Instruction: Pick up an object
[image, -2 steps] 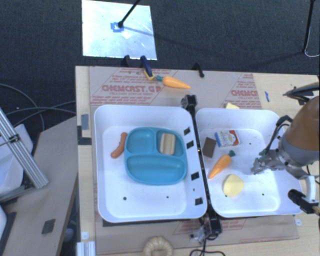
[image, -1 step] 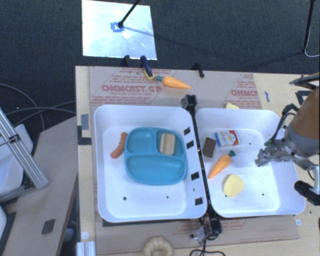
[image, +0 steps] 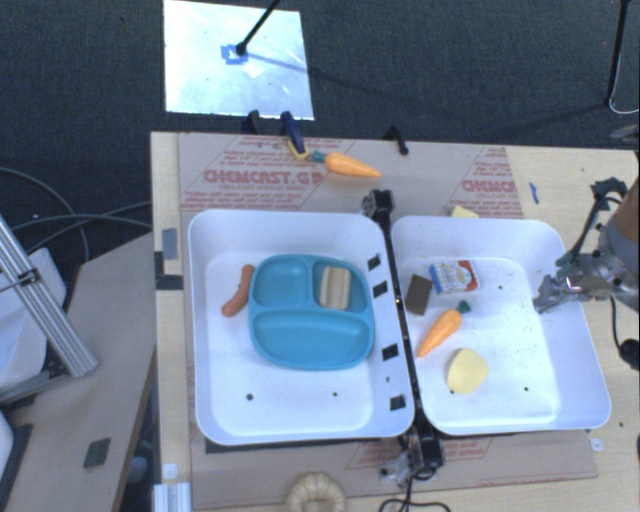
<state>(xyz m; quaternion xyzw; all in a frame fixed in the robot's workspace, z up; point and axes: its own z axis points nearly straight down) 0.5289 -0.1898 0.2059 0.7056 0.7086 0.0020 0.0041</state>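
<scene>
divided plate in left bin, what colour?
Light blue; the plate shows plainly in the camera view.

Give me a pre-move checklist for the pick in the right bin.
1. Candidates in right bin: ok. Toy carrot, yellow piece, brown block and small printed box lie there.
2. Claw position: ok, at the bin's right edge, apart from every item.
3. Claw carrying nothing: ok, nothing seen in it.
4. Claw opening: cannot tell, too small and blurred.
5. Spacing around carrot: not ok, its green top sits close to the box and block.
6. Yellow piece clearance: ok, it lies apart from the rest.
</scene>
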